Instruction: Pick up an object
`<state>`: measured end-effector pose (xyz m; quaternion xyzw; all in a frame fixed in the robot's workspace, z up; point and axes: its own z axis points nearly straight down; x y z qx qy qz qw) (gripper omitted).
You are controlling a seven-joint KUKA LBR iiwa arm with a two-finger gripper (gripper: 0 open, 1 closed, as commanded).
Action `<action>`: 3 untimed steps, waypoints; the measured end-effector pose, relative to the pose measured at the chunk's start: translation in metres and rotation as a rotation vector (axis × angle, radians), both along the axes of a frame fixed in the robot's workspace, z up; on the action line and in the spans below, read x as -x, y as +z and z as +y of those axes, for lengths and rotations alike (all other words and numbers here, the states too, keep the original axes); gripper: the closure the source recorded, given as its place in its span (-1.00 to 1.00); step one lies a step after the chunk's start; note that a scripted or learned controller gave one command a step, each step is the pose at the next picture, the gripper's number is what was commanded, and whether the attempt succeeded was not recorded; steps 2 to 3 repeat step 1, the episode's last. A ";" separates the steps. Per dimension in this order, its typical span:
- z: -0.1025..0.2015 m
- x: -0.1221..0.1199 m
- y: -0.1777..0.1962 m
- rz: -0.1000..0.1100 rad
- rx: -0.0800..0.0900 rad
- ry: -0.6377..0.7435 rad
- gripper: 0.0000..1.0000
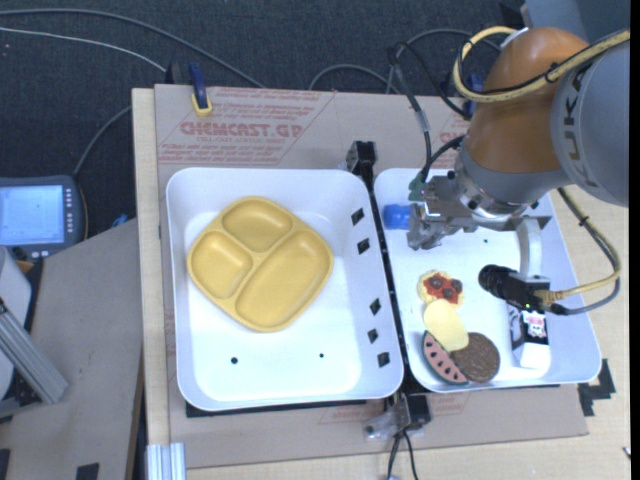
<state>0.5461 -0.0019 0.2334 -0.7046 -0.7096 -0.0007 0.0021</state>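
The gripper [432, 230] hangs low over the far part of the right bin [575, 313], close to the wall that divides it from the left bin [270, 353]. From this slant I cannot tell how far it is open, and I see nothing held in it. Just beside it, on the side toward the dividing wall, lies a small blue thing [396, 215], partly hidden by the gripper body. Nearer to the camera, in the same bin, there is a group of toy foods: a red piece [441, 288], a yellow piece [446, 323] touching it, a brown disc [480, 356] and a melon slice [437, 356] that lies against the disc. The left bin bears only a yellow plate [262, 263] with three compartments. I judge that the task is at the approach step: the gripper is down near the bin floor, but no grasp can be confirmed. The blue thing seems the likely target, because it is the closest. The next move would call for the gripper to be centred over it, not beside it, and then to close and lift straight up. The dividing wall is near, so there is little room on that side and the gripper could strike the wall or push the thing away.
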 end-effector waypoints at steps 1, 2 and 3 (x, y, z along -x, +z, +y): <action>0.050 0.010 -0.014 0.003 0.001 -0.001 1.00; 0.050 0.010 -0.014 0.003 0.001 -0.001 1.00; 0.050 0.010 -0.014 0.003 0.001 -0.001 1.00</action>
